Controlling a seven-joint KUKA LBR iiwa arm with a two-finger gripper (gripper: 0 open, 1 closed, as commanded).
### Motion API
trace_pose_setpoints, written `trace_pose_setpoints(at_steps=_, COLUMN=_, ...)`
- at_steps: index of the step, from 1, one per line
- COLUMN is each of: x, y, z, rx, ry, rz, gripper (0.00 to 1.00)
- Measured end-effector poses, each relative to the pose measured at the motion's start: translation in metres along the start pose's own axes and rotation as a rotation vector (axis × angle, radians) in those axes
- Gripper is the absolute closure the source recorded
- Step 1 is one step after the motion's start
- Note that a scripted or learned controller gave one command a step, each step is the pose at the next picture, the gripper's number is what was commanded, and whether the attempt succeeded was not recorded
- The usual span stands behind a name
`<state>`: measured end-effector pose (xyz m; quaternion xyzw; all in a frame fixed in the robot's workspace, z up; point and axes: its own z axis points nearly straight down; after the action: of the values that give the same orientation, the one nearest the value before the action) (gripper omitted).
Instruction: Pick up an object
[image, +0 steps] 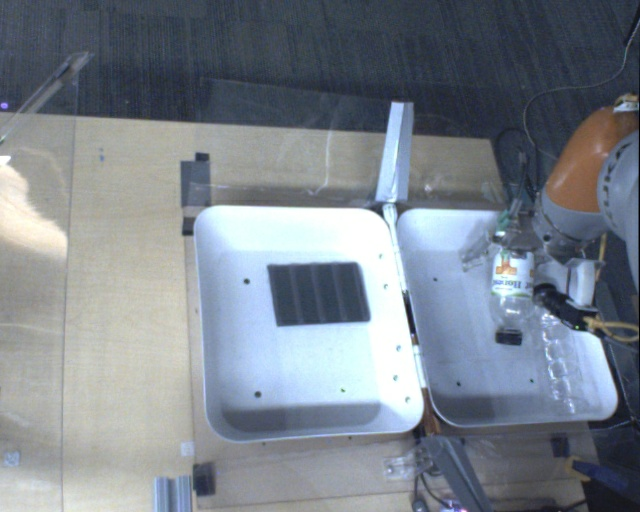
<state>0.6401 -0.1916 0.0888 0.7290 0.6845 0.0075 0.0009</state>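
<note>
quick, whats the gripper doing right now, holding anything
Gripper: over the right bin, at a small clear bottle with an orange-and-white label; whether it is holding it cannot be told.

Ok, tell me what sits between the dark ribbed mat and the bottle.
In the camera view, bare bin floor, then the two bins' adjoining rims separate the dark ribbed mat from the bottle.

Layout | you have the left bin (215, 330) beside the right bin (440, 400), walls nearly touching; ridged mat (318, 293) lies in the left bin, near its middle | bottle (511, 280) in the right bin, toward its far right; gripper (522, 245) over the bottle's far end; arm (590, 175) behind, at right
</note>
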Motion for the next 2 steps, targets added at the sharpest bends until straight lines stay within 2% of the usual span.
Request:
trace_pose_setpoints(at_steps=1, x=0.0028, y=0.0019, z=-0.0109, rx=-0.004, ry=0.0, rz=-0.006, gripper=1.0)
trace_pose_setpoints(at_steps=2, x=0.0028, y=0.0018, z=-0.0108, rx=-0.004, ry=0.0, rz=-0.006, gripper=0.0)
